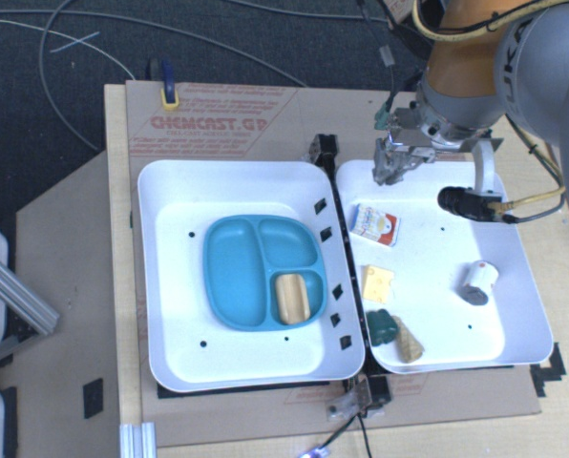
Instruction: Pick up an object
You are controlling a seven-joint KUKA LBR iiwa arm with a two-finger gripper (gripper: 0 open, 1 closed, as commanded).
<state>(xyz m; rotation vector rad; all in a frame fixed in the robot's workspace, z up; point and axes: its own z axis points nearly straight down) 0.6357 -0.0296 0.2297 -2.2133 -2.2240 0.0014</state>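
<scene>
Centrally, glossy blue sectioned plate (pixel 262 271) (tan bread roll (pixel 292 298) inside); metal gripper (pixel 393 171) above.

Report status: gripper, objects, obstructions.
Gripper over right bin's far edge, holding nothing. Carton nearest; cheese, cup beyond. Path clear.

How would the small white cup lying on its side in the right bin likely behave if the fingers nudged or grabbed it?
The white cup lies on its side, so a nudge would probably roll it across the right bin. It looks small and hollow, likely light. Its rounded wall may slip from a pinch.
</scene>
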